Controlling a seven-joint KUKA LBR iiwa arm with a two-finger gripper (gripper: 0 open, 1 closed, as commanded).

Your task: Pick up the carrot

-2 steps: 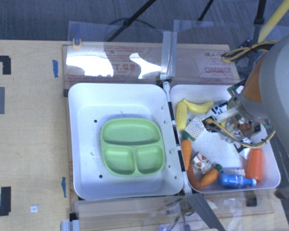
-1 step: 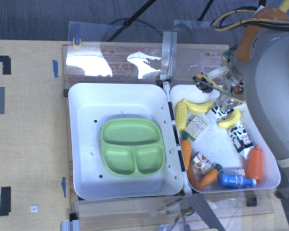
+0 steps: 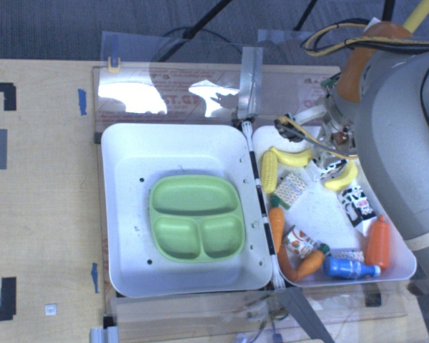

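Two shallow white plastic bins sit side by side on a pale wooden bench. The left bin [image 3: 121, 191] holds a light green three-compartment plastic tray [image 3: 197, 216] near its centre. The right bin [image 3: 404, 266] contains a scatter of toy foods: the long orange plastic carrot [image 3: 277, 229] lies along the bin's left wall, roughly upright in the view, just below a yellow corn cob [image 3: 269, 171]. A second, shorter orange carrot-like piece [image 3: 305, 265] lies tilted near the front wall, beside a small red-and-white packet [image 3: 298, 241] and a blue bottle [image 3: 347, 268]. An orange bottle [image 3: 377, 243] and a yellow banana [image 3: 292, 156] lie farther right and back. The grey arm's gripper [image 3: 327, 140] hangs over the bin's rear part, near the banana and well apart from the long carrot; its opening cannot be told.
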